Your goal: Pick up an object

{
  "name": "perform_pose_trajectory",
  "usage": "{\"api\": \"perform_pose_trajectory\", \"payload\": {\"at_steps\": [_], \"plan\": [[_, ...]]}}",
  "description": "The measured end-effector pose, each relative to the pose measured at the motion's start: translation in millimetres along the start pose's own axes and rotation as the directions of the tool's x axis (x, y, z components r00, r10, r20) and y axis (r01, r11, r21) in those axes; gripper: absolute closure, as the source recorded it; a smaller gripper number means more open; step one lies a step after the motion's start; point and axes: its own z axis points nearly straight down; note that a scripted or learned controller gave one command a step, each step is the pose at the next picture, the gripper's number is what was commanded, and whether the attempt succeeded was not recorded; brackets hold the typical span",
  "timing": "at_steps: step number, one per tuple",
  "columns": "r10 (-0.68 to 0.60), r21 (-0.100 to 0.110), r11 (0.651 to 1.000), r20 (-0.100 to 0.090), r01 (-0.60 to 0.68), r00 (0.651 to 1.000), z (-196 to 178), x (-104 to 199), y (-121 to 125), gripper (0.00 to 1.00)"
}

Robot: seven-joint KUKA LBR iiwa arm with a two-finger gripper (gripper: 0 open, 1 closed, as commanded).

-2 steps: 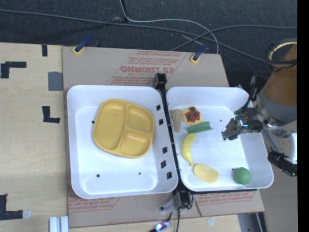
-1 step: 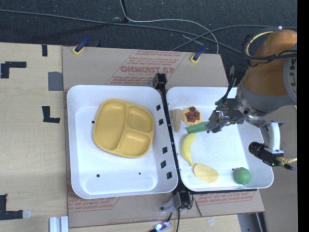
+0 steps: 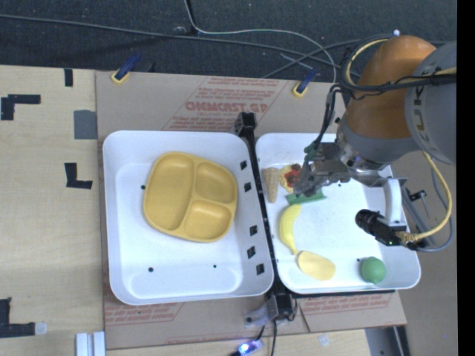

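Gripper (image 3: 306, 182) low in right bin (image 3: 393, 273), over green item (image 3: 306, 197) beside banana (image 3: 288, 225)

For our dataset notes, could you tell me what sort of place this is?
Probably a robotics lab's pick-and-place bench: two white bins clipped onto cardboard, toy food like a banana, and loose cables behind.

The arm reaches in from the right, its tool (image 3: 308, 175) low over the right bin (image 3: 338, 279), right by a small red item (image 3: 295, 173) and a green flat piece (image 3: 306, 196). Below lie a banana (image 3: 288, 225), a pale yellow lump (image 3: 317, 265) and a green ball (image 3: 372, 269). The left bin (image 3: 130, 273) carries a yellow divided plate (image 3: 190, 196).
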Motion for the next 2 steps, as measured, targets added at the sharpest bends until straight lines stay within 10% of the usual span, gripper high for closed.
{"api": "perform_pose_trajectory", "payload": {"at_steps": [2], "plan": [[0.001,0.000,1.000,0.000,-0.001,1.000,22,94,52,1.00]]}}
